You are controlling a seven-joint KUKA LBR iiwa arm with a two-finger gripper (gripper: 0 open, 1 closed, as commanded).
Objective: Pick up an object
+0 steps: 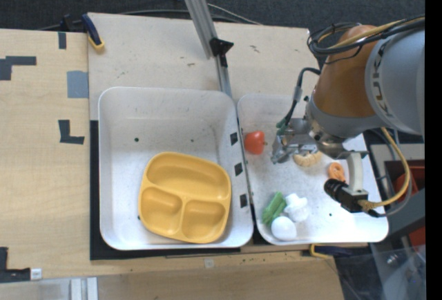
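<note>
My gripper hangs low over the right bin, near its middle. A red tomato-like ball lies just left of the gripper, apart from it. A pale tan piece sits right beside the gripper, partly hidden under the wrist. A small orange piece lies further right. Toward the bin's front lie a green piece, a white lumpy object and a white egg shape.
The left bin holds a yellow divided tray in its front right part. The wall between the two bins runs just left of the red ball. A slanted grey pole crosses above the bins at the back.
</note>
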